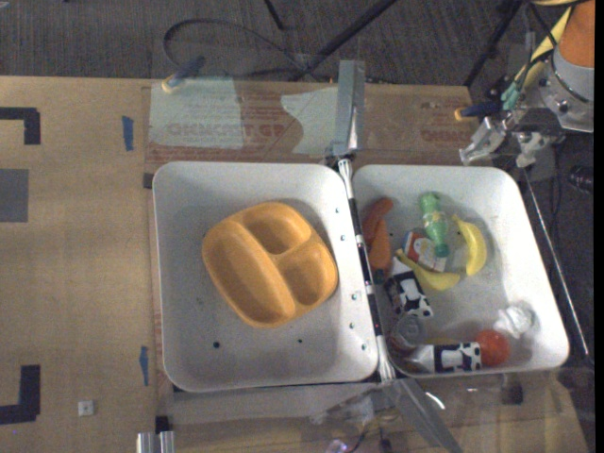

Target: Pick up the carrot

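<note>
Two white bins sit on the counter [75, 253]; we find the carrot [377, 233] against the right bin's [528, 253] left wall. The pincer [497, 140] hangs beyond its far rim, empty, fingers apart.

The arm [576, 50] enters at the upper right corner of the frame, its orange band at the very top edge and the pale grey wrist just below; the gripper [491, 140] reaches out leftward and slightly downward from the wrist, in the upper right of the frame; nothing shows between its fingers.
</note>
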Available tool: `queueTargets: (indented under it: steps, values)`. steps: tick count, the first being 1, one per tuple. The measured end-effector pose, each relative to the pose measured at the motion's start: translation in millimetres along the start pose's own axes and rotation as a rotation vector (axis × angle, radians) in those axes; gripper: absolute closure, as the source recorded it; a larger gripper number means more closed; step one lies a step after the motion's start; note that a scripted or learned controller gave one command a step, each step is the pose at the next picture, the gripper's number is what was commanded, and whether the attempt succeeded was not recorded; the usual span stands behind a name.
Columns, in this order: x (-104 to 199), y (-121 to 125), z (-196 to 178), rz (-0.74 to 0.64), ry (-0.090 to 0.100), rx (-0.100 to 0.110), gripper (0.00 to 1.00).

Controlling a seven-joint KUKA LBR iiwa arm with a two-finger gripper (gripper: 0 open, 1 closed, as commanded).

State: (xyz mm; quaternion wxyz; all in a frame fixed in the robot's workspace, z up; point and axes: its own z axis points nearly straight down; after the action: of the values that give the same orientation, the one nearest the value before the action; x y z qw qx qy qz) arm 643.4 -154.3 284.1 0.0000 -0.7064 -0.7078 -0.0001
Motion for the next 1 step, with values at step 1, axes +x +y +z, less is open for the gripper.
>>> queueTargets:
  steps: [1]
  values:
    - [2.6,-68.3,105.9,0.083,0.000,0.001,0.00]
